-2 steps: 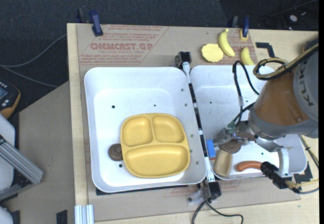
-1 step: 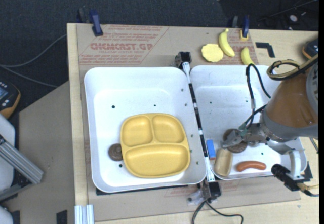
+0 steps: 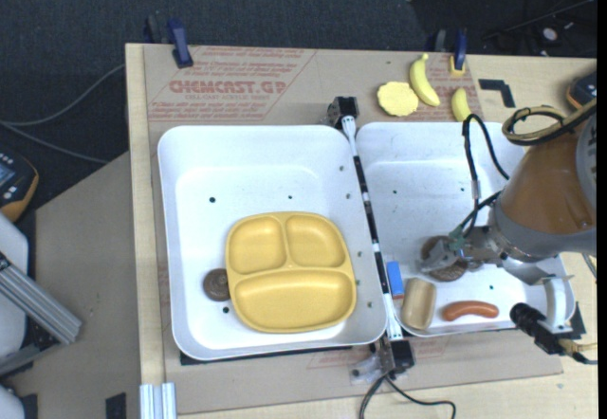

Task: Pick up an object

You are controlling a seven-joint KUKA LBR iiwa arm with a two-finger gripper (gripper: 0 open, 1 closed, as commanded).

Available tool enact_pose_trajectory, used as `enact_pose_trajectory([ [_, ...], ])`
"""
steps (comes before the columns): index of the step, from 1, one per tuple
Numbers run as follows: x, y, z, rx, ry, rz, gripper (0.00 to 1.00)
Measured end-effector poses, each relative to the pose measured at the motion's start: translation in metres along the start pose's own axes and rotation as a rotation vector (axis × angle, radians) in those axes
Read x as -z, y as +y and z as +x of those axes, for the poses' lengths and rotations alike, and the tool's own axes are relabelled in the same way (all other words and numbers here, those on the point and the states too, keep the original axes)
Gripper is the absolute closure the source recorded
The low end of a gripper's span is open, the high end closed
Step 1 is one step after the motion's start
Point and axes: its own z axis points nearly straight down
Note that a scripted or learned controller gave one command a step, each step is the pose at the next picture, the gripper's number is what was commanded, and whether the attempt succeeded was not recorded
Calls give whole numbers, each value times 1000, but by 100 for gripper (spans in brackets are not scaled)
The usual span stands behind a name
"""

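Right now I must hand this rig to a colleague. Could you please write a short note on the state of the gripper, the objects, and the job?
Gripper: low in the right bin, over a small brown object; finger state cannot be read, no grasp confirmed.
Right bin also holds a tan cup on its side and a toy hot dog sausage near the front edge.
Left bin: yellow divided plate, brown round piece beside it.
On the bench behind the bins: toy banana, yellow chip-like piece.
Done: nothing seen lifted. Left: grasp and raise one object.

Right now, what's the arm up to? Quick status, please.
Gripper low in right bin, over a brown object; grip unclear. Hot dog and tan cup close by. Yellow tray in left bin.
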Motion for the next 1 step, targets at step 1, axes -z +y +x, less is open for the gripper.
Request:
enact_pose_trajectory([
  [1, 95, 36, 99, 14, 3, -11, 100],
])
